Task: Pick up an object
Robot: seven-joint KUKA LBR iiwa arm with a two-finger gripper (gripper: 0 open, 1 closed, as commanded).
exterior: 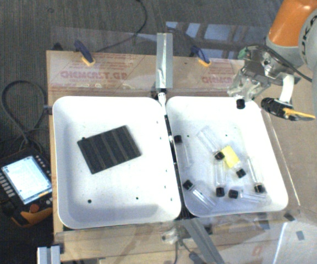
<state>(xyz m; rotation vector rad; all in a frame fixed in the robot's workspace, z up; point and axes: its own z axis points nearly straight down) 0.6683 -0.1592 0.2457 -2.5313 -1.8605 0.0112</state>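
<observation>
Grey two-finger gripper [240,99] above right shallow white bin's [268,147] far rim, finger state indiscernible; clear black-capped tubes [241,187] below.

I see a flat black ribbed panel [109,148] lying in the left bin [65,114], turned at a slant, well apart from everything else. Measured from that panel, the other pickable things all sit to its right, in the right bin [257,120]: several clear tubes with black caps [241,173], lying flat and scattered at different angles, and among them a small yellow block [230,157]. One black-capped tube [240,104] sits up by that bin's far rim, apart from the cluster.
</observation>
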